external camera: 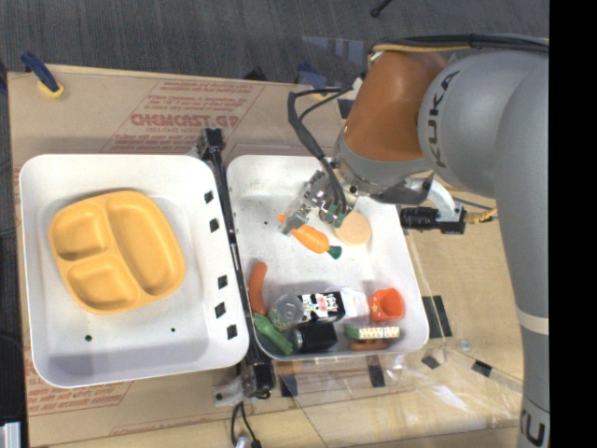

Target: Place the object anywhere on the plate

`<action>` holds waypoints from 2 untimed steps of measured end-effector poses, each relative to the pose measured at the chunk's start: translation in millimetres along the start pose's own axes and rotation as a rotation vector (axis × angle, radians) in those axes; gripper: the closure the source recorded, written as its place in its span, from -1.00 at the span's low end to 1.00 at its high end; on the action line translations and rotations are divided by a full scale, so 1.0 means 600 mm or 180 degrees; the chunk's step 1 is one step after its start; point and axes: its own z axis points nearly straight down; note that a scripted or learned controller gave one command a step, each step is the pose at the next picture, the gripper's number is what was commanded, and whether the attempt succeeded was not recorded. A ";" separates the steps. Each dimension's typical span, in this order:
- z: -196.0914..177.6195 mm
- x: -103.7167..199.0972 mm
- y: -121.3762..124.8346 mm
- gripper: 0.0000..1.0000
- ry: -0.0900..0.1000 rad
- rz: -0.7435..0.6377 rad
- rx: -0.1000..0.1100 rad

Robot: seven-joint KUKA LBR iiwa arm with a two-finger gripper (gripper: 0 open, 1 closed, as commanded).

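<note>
The grey arm (485,147) comes in from the right and bends down over the right bin (392,250), its orange band (396,101) sitting above the wrist. The gripper (300,218) hangs low in the upper middle of that bin, fingers pointing down and to the left; whether they are spread or closed cannot be told from here. Nothing shows between them.

The bench is covered with brown cardboard (187,110) printed in red, with dark carpet beyond. The left bin (37,325) holds the yellow plate (117,248), a sectioned dish lying flat with nothing on it.

In the right bin a toy carrot (312,239) lies just beside the fingertips, and a pale round disc (354,229) rests next to it. Along the near wall sit a black and white bottle (322,306), an orange cup (387,303), a green piece (270,334) and a slim red-orange stick (256,286).
</note>
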 end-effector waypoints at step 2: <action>-0.033 0.201 0.255 1.00 -0.0003 -0.0475 -0.0017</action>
